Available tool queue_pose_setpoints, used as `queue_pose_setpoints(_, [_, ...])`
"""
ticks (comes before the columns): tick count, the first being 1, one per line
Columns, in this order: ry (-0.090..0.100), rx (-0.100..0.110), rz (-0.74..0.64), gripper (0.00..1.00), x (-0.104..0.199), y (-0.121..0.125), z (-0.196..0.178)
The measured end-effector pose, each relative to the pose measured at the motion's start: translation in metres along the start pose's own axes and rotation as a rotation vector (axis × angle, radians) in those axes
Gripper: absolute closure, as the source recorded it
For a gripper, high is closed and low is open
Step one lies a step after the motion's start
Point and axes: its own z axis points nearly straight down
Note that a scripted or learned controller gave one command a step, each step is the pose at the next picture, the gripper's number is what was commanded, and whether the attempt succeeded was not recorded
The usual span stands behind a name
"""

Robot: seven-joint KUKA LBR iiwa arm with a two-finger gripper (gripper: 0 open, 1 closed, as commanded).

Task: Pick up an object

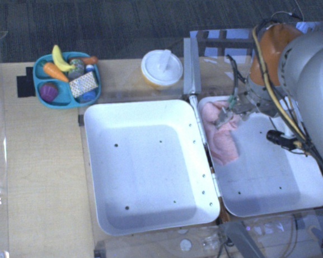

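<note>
A soft pink cloth (221, 133) lies in the right bin (279, 188), bunched up against the bin's left wall near the far corner. Its top part is lifted a little and crumpled. The gripper (227, 113) is right at that top part. Its fingers are small and dark and mixed up with the folds, so I cannot tell if they are spread or pressed together, or if they are pinching the cloth at all. The gripper touches the cloth or sits just over it; the picture is too blurry there to say which.

The grey arm (309, 79) covers the far right corner of the right bin, so some of that bin is hidden. Black and yellow cables (281, 118) hang off the arm over the bin floor.

The left bin (148, 166) sits just beside the right one on the table (43, 192). Behind the left bin stands a white lidded cup (162, 67). Further left is a blue tray (67, 80) with toy food, a banana and a carrot among it; the other pieces are too small to name.
</note>
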Motion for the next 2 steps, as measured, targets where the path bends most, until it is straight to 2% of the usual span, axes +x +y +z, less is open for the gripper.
queue_pose_setpoints(1, [-0.003, 0.013, -0.093, 0.0, 0.004, 0.007, 0.0])
queue_pose_setpoints(2, [0.001, 0.01, -0.101, 1.0, 0.008, 0.009, -0.011])
